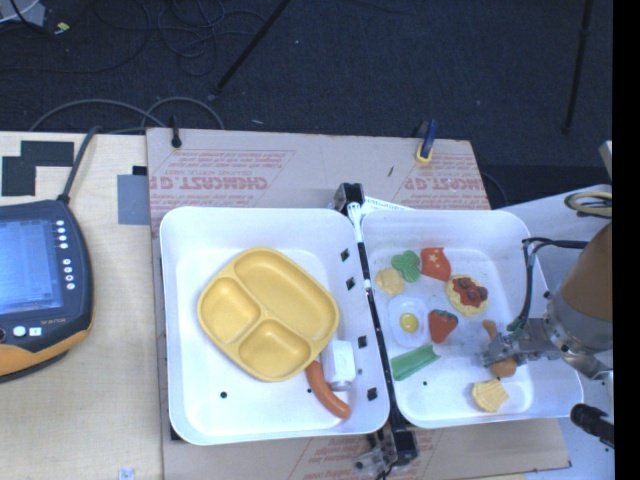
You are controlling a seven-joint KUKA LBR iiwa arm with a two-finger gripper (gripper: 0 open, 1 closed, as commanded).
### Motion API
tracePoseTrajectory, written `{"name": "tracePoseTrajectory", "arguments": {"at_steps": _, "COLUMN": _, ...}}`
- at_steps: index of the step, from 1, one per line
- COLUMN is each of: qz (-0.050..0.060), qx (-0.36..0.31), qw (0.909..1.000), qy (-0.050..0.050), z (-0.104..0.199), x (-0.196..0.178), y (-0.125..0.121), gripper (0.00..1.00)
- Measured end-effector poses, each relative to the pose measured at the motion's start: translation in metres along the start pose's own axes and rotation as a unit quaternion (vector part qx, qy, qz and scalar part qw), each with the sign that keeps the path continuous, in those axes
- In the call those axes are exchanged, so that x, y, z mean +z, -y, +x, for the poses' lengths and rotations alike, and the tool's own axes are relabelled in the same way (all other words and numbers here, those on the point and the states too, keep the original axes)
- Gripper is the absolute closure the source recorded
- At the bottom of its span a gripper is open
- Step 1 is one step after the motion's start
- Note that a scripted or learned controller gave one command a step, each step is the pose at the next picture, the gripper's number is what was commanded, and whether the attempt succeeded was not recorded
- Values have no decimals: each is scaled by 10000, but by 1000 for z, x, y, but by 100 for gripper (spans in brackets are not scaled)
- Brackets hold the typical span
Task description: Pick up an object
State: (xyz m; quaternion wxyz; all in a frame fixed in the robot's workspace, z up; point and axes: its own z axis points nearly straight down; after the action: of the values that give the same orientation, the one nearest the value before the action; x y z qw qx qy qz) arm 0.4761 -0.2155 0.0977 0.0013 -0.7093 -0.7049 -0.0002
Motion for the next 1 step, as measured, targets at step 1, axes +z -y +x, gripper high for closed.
{"name": "tracePoseTrajectory", "arguments": {"at_steps": 1, "qz": -9, "qx": -47, "qw": 10000, "qy": 10, "z": 3, "x": 10, "y": -71, "gripper": 100}}
